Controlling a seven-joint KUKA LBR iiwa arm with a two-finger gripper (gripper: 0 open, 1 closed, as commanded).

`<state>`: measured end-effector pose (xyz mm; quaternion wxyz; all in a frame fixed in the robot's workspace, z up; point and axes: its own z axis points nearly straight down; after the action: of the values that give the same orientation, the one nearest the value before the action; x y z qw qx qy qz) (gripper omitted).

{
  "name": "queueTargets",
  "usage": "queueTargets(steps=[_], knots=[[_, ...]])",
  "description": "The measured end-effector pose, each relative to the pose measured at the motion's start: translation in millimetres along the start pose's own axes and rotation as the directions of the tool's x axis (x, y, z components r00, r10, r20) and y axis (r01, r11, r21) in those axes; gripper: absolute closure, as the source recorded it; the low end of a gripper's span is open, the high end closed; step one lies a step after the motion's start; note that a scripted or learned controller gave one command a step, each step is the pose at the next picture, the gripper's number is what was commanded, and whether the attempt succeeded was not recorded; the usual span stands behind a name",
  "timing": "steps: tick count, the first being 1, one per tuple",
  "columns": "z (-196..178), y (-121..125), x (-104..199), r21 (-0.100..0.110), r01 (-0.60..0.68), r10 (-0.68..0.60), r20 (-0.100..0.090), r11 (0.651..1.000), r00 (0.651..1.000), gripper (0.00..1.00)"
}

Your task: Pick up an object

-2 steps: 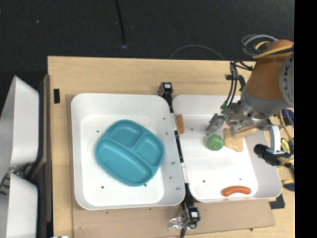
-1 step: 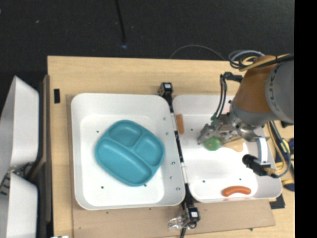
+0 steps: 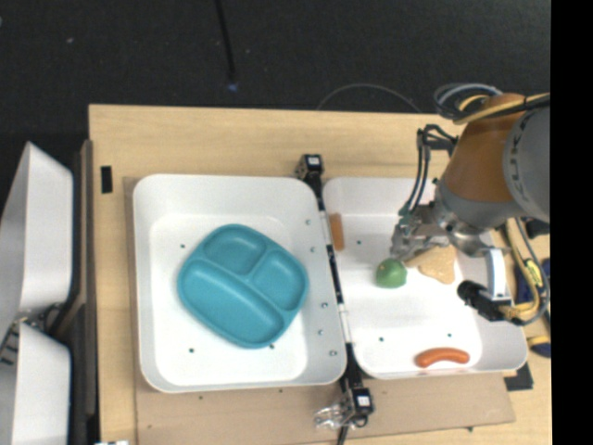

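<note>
Two white bins (image 3: 148, 276) sit here, and the gripper (image 3: 405, 245), maybe open or not, nears a small, smooth green ball (image 3: 391, 273) to squeeze around its middle.

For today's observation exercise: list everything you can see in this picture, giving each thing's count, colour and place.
bench: one, light wood, under both bins
bins: two, white, side by side on the bench
plate: one, teal, divided, in the left bin
green ball: one, green, middle of the right bin, just below the pincer
sausage: one, orange-red, near the right bin's front edge
stick: one, orange-brown, by the right bin's left wall
tan piece: one, tan, right of the green ball, partly under the arm
arm: one, grey with orange band, reaching in from the right
pincer: one, dark, above the right bin
</note>
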<state>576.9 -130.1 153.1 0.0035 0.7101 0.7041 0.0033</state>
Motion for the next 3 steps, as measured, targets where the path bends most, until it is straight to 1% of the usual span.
queueTargets(steps=[1,2,3], knots=[[-48,0,8,0.004,0.012,-0.012,0.000,1.000,1.000,1.00],[-86,2,7,0.004,0.012,-0.012,0.000,1.000,1.000,1.00],[-76,12,58,0.010,0.015,-0.015,-0.001,1.000,1.000,1.00]])
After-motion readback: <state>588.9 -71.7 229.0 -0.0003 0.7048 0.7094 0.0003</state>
